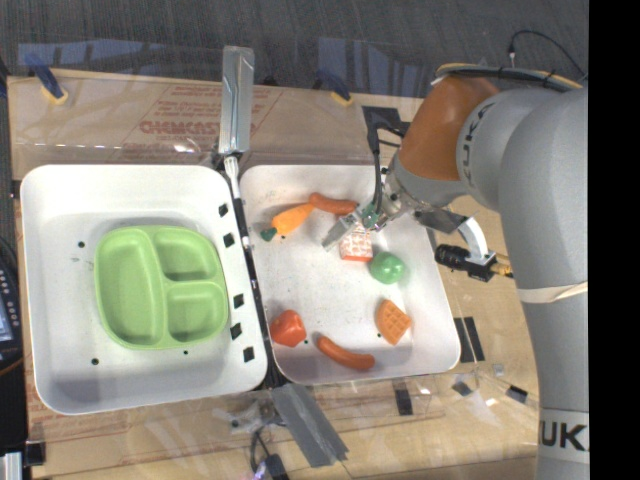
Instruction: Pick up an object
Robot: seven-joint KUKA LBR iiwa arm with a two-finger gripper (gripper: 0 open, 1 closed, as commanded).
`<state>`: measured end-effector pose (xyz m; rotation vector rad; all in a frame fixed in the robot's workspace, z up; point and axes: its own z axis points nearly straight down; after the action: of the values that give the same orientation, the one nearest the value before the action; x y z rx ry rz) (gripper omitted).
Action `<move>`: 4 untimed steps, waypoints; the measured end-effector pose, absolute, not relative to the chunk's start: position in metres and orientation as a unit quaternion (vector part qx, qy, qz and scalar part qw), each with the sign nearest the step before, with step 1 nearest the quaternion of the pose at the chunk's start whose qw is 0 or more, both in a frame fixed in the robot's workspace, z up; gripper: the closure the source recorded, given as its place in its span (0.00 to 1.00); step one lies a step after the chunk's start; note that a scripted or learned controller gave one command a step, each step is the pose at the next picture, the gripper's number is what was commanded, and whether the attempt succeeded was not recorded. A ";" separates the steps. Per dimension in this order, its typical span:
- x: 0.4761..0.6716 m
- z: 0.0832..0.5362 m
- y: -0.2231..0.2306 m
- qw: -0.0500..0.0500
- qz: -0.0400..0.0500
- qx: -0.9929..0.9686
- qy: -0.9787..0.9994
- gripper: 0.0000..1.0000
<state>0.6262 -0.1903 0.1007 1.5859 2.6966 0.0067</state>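
We see the gripper (358,226) down in the right bin (440,313), its grey fingers (338,232) angled toward the lower left, and we cannot tell whether they are apart or closed, since their tips merge with the small red-and-white block (355,247) lying right at them. That block, squarish with a speckled face, sits just below and touching or nearly touching the tips, so we judge it the likeliest target; we cannot confirm it is held. Just beyond the tips, up and to the left, lies an orange carrot (288,220) with its long axis running leftward and down, next to a smooth sausage (332,205). Below and right of the fingers rests a glossy green rounded piece (387,267), then a ridged orange waffle (393,321). The left bin holds a green divided tray (160,286).
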 end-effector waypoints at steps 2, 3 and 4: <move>0.658 0.213 -0.174 0.001 0.000 0.644 0.765 1.00; 0.657 0.211 -0.174 0.000 0.000 0.644 0.765 0.00; 0.643 0.100 -0.149 0.005 0.003 0.634 0.773 0.00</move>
<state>0.6430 -0.1493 0.1000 1.9850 2.4217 0.0088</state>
